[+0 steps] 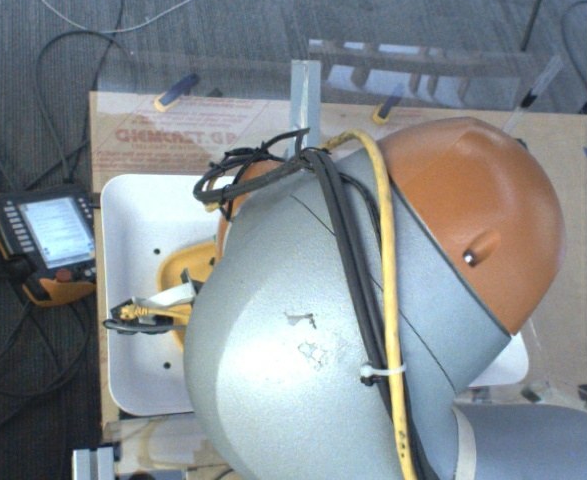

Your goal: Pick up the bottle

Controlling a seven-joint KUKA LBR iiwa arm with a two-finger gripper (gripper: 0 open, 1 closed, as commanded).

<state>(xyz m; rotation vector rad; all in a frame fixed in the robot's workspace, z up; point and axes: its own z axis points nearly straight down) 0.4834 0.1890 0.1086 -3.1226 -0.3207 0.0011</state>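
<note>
My grey arm point(313, 338) with its orange band point(473, 208) looms close under the camera and covers most of both bins. Its lower end hangs over the left bin point(133, 218). A yellow-orange object point(187, 265) lies in that bin, sticking out from under the arm's left edge. Most of it is hidden, so I cannot tell whether it is the bottle.
The left bin's white floor shows at its left side and front corner point(143, 378). A sliver of the right bin point(503, 363) shows at the right. A teach pendant point(48, 233) lies on the floor left of the bench. Cables point(263, 163) loop over the arm.
</note>
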